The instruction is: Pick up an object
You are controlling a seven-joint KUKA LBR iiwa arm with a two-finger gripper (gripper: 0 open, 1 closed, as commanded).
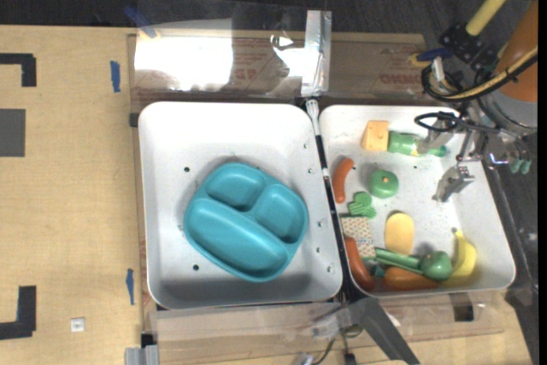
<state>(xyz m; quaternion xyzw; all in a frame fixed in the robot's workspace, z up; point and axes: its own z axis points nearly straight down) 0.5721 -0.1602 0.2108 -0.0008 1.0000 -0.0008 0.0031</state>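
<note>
I am hovering my gripper (450,184) in the right bin (504,248), fingers spread and holding nothing. Well to its left, in the other bin (162,141), a teal divided tray (246,220) is lying. Just beside my gripper, to its left, the small green toy apple (384,182) is sitting: light, hard, smooth plastic, likely slippery; I am judging its round sides best.

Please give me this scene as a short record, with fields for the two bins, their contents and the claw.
left bin: holds a teal divided plate
right bin: holds toy food
near its far edge: cheese wedge, green tomato
near its left wall: sausage
near its front edge: banana, carrot
claw: over the right bin's right part, nothing seen between its fingers
</note>
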